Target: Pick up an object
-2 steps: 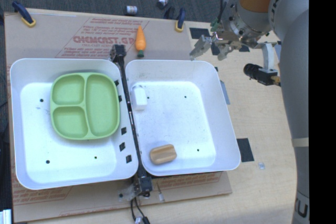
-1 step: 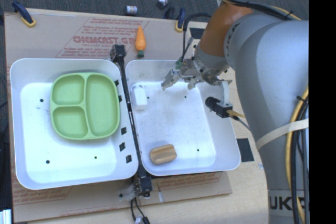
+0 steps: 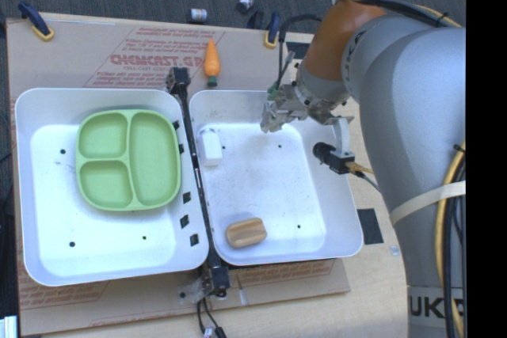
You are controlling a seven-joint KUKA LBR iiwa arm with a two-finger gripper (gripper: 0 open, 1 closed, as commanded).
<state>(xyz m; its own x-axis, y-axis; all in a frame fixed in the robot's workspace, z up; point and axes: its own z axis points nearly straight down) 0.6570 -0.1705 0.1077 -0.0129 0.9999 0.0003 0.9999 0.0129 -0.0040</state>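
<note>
- Gripper [image 3: 273, 121] sits low at the far rim of the right shallow white plastic bin [image 3: 317, 233]; finger spacing cannot be told, and nothing is seen held.
- Open floor lies mid-bin, between a small white rectangular block [image 3: 211, 146] by the left wall and a tan oval wooden piece [image 3: 246, 233] near the front edge.
- Left white bin [image 3: 32, 249] carries a light-green three-section plastic tray [image 3: 129, 160].
- Grey arm [image 3: 404, 91] reaches in from the right, cut off at the frame edge and hiding part of the desk [image 3: 47, 51].
</note>
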